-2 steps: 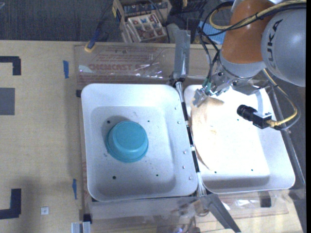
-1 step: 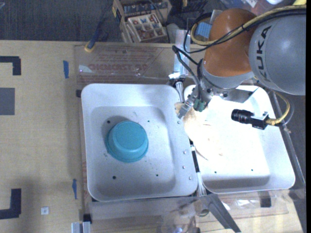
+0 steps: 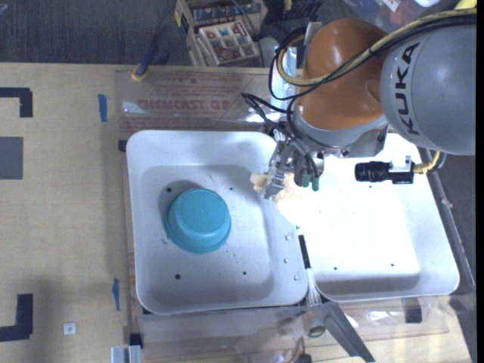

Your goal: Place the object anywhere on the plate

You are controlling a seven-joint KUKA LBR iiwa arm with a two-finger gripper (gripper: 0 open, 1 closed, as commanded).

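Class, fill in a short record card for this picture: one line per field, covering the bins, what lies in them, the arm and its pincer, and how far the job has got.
bins: two shallow white bins side by side, left bin and right bin
left bin contents: a blue plate, upside-down by its look
arm: grey with an orange band, reaching in from the right
pincer: over the rim between the bins
object: small pale thing at the pincer tip; grasp unclear
task status: object not yet on the plate
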